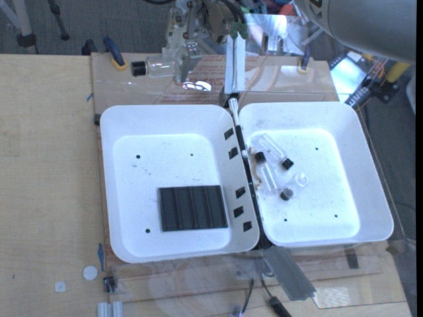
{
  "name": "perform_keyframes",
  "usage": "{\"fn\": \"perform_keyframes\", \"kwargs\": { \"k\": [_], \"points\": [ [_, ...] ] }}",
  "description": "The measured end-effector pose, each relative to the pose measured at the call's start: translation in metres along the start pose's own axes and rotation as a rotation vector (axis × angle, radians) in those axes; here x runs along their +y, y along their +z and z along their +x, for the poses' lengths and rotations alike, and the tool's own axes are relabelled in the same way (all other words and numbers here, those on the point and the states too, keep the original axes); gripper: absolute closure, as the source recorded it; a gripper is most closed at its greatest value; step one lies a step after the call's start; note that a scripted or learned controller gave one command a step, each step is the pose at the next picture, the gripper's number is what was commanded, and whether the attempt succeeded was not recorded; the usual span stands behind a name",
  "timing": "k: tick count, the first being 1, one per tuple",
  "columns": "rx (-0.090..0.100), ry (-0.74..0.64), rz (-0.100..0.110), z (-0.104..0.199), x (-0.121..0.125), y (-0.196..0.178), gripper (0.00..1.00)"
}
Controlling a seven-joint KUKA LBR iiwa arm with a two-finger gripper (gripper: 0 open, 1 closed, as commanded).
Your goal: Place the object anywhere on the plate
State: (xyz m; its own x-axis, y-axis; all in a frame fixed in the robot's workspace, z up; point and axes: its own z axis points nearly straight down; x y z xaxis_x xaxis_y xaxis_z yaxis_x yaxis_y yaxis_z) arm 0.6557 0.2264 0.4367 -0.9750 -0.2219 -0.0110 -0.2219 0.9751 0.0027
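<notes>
While the grey arm reached in from the far right, its claw hung above the bench strip beyond the left bin. I could not tell whether it was open or closed. Just left of the claw a clear tube with a black cap lay sideways over that far strip, and whether the claw gripped it was unclear. A dark ribbed plate lay flat in the near half of the left bin, well apart from that tube. Three similar capped tubes sat clustered in the right bin, left of its middle, near the wall shared with the left bin.
</notes>
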Motion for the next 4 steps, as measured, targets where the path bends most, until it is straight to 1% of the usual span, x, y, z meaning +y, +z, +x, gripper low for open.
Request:
{"fn": "perform_keyframes", "kwargs": {
  "k": [1,3,4],
  "points": [
    [-0.001,-0.398,-0.001,-0.011,-0.003,0.0,1.0],
    [0.0,-0.783,-0.001,-0.01,-0.007,-0.001,1.0],
    [0.008,-1.109,-0.006,-0.006,-0.021,0.019,1.0]
  ]
}}
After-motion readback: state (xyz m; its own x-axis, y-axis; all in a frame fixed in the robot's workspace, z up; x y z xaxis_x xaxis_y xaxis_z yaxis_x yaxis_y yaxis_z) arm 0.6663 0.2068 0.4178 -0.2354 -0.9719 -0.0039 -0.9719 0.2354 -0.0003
